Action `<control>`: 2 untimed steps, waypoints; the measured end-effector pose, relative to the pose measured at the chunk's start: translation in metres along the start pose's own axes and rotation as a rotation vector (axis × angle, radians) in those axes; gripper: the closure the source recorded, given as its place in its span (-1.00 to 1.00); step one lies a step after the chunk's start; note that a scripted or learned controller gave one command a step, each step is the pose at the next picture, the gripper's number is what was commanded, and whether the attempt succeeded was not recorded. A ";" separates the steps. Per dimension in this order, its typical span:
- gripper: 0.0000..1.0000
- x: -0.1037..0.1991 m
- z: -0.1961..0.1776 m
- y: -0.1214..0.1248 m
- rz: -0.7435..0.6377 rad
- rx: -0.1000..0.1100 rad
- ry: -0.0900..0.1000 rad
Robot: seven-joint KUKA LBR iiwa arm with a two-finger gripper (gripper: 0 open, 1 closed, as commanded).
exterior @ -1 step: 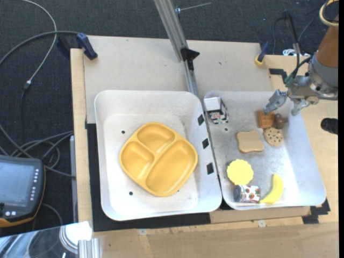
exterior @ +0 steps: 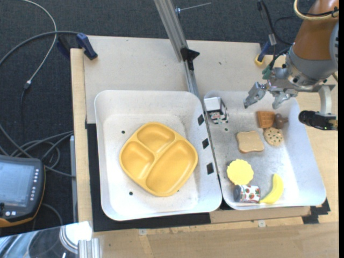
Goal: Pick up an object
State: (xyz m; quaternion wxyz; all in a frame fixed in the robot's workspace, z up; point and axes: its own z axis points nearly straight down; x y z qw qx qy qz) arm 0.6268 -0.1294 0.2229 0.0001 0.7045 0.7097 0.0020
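My gripper (exterior: 267,98) hangs over the far end of the right bin (exterior: 312,160), its two fingers (exterior: 253,96) spread open with nothing between them. Just below it lie a brown square cracker (exterior: 264,118) and a small dark brown piece (exterior: 281,121). A chocolate-chip cookie (exterior: 273,137) and a slice of bread (exterior: 250,142) sit a little nearer the front. Toward the front edge are a yellow scalloped disc (exterior: 239,171), a small printed can (exterior: 247,193) on its side and a banana (exterior: 274,190).
The left bin (exterior: 107,122) holds a yellow divided plate (exterior: 158,158). A small white box (exterior: 214,110) sits at the right bin's far left corner, beside the divider between the bins. A metal pole (exterior: 172,26) slants across the back of the bench.
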 end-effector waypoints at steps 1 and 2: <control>1.00 -0.004 -0.011 0.000 0.004 -0.001 -0.003; 1.00 0.056 -0.150 0.037 0.002 -0.009 -0.003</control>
